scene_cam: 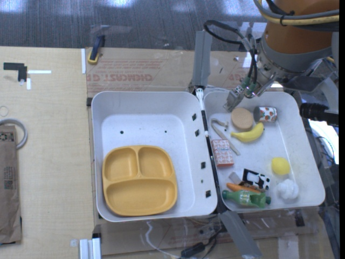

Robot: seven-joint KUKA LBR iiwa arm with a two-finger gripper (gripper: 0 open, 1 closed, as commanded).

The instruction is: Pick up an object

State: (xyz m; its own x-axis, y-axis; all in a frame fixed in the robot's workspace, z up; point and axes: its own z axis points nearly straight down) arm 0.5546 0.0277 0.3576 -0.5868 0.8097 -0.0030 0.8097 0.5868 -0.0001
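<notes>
Bench: a pale wooden worktop point(43, 144) seen from above at a slant, carrying two shallow white bins side by side.
Left bin point(148, 109): holds a yellow divided plate point(139, 179) with three compartments, lying flat in the near left part of the bin.
Right bin point(302, 144): holds a scatter of small things.
Arm point(299, 20): grey with an orange band, reaching in from the right and hanging over the far edge of the right bin.
Gripper point(241, 95): above the far left corner of the right bin, just beyond the round tan disc; nothing sits between its fingers, and they look slightly parted, though the view is too small to be sure.
Round tan disc point(242, 118): near the far edge, touching the banana.
Banana point(248, 133): just in front of the disc, curved, lying flat.
Small printed can point(267, 114): on its side, beside the disc toward the right edge.
Pale stick point(219, 126): left of the disc.
Red and white box point(222, 152): near the left edge, mid bin.
Yellow ball point(280, 166): toward the right edge.
White fluffy lump point(287, 189): near right corner.
Black and white piece point(255, 178): by the near edge.
Carrot point(241, 188): just behind the bottle.
Green bottle point(247, 198): on its side along the near edge.
</notes>
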